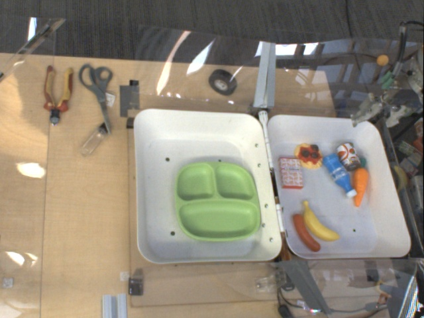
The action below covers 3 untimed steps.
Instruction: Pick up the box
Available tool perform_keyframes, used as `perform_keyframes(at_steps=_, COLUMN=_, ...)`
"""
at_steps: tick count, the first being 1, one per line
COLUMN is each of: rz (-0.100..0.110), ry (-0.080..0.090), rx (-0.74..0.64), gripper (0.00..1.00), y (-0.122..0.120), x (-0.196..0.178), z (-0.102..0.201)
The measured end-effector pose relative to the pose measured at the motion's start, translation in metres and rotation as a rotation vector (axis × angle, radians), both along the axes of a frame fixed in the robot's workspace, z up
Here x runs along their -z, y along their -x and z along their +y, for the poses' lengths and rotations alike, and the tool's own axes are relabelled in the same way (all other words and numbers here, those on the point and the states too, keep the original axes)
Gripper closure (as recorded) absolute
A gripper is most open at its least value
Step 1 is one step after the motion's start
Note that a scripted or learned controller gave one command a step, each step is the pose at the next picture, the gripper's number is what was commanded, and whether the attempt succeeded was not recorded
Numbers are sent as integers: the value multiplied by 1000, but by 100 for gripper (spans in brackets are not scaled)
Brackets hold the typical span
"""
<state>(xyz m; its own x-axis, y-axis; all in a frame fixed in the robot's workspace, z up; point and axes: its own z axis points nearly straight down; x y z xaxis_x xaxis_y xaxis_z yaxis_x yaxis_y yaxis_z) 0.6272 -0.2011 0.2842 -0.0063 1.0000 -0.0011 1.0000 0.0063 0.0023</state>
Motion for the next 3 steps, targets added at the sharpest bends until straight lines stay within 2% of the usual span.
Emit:
perform_keyframes(at_steps=1, rz=1, ry=-1, rx=-66, gripper=0, y=-42, x=84, z=65)
perform_keyframes(at_steps=2, rz=-12, ry=-1, rx=12, gripper=0, y=-27, x=183, z=109)
perform_keyframes(at_steps=3, rz=-36, ry=7, rx=-123, gripper=0, y=15, x=185, z=113)
